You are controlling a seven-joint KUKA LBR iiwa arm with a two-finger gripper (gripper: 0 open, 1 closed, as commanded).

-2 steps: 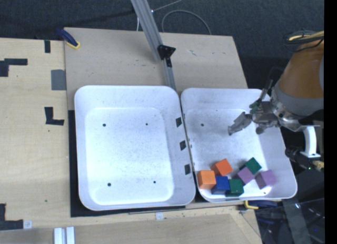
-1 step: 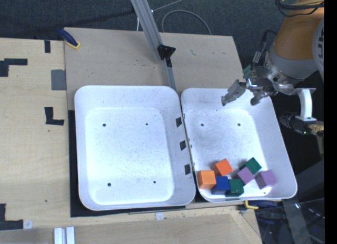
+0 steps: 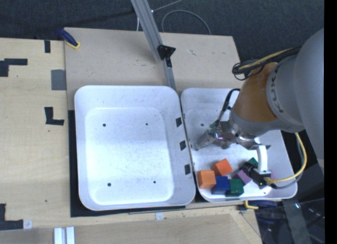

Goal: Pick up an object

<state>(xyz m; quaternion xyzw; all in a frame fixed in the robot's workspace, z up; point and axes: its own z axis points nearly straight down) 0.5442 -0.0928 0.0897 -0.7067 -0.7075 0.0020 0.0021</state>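
My gripper [image 3: 209, 138] hangs low over the middle of the right bin [image 3: 196, 101], just above its floor, with the orange-banded wrist [image 3: 253, 98] behind it to the right. Toward the front of that bin lies a cluster of small blocks: two orange blocks [image 3: 207, 178] [image 3: 224, 166], a blue block [image 3: 221, 184], a green block [image 3: 236, 187] and a purple block [image 3: 244, 175]. The gripper is above and to the left of the cluster, a short way from the nearest orange block. I see nothing held in it.
The left bin [image 3: 126, 93] sits beside the right one, sharing a raised divider [image 3: 181, 132]. A slanted metal rail [image 3: 150, 24] crosses the bench behind the bins. A yellow cable [image 3: 295, 172] loops along the right bin's right rim.
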